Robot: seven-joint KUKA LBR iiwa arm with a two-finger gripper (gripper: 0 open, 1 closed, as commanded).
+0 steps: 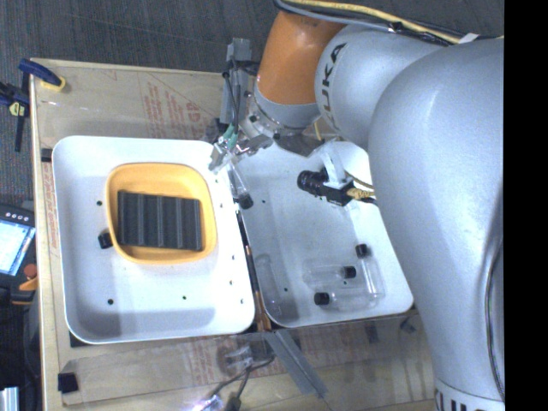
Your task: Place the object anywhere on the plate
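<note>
Two shallow white bins side by side on a plywood bench (154,101). Left bin (77,311): a yellow plate (159,176) with rounded corners sits a little above the bin's middle. A dark grey ridged block (163,221), rectangular with lengthwise grooves, lies flat on the plate, well inside the rim and covering most of the plate's floor. A small black bit (104,240) rests on the bin floor, touching or just beside the plate's left edge; cannot tell which. Right bin (282,229): a clear plastic piece (344,282) lies near the lower right corner, with small dark spots showing through or beside it. The grey arm (428,144), with its orange band (291,54), reaches in from the right across the right bin's upper part. Gripper (225,150) hangs at the upper end of the seam between the two bins, near the plate's top right corner but apart from the ridged block. Cannot tell if the gripper is spread or closed; too small and cluttered, nothing visibly held. Blue clamp (38,74) on the bench's top left corner. A lit screen (13,245) at the far left edge
</note>
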